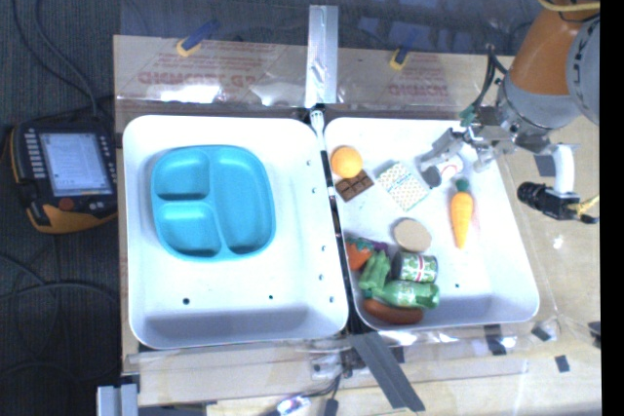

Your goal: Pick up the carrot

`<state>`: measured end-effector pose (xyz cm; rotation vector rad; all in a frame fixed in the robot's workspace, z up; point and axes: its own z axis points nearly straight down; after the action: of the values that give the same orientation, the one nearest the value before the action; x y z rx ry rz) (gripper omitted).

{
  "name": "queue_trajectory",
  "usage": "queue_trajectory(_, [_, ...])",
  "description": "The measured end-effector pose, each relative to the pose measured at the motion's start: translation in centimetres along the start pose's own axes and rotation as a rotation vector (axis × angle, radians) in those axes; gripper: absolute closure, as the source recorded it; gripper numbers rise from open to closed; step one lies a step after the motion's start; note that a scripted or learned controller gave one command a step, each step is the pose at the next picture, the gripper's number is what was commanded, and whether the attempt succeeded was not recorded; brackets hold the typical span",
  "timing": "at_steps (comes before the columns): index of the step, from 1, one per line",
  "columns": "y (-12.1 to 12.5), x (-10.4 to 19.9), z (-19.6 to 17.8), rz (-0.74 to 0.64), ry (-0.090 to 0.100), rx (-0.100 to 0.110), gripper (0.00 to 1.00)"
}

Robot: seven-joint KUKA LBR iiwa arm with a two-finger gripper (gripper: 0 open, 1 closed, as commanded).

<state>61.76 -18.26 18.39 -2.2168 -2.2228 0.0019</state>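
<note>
I saw the pincer (pixel 444 161) over the far part of the right bin (pixel 522 280). It held nothing that I could see, and I could not tell if it was wide or narrow.

The carrot (pixel 461 217) lay flat on the bin floor, just on the near side of the pincer and not touching it. Its green top pointed toward the pincer and its thin tip pointed away.

A little dotted packet (pixel 402 185) lay just beside the pincer, toward the left bin (pixel 136 209). Past the packet were a brown block (pixel 353 185) and an orange ball (pixel 345 160). A round tan thing (pixel 411 234) sat nearer to me than the pincer, beside the carrot. A green can (pixel 415 268) lay further on, well apart from the pincer.

A blue plate (pixel 210 200) sat in the left bin, far from the pincer.
</note>
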Motion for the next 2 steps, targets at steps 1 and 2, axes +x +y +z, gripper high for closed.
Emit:
queue_trajectory(1, [-2.0, 1.2, -10.1, 0.148, -0.004, -0.001, 0.0])
queue_trajectory(2, [0.1, -2.5, 0.2, 0.164, -0.005, 0.001, 0.0])
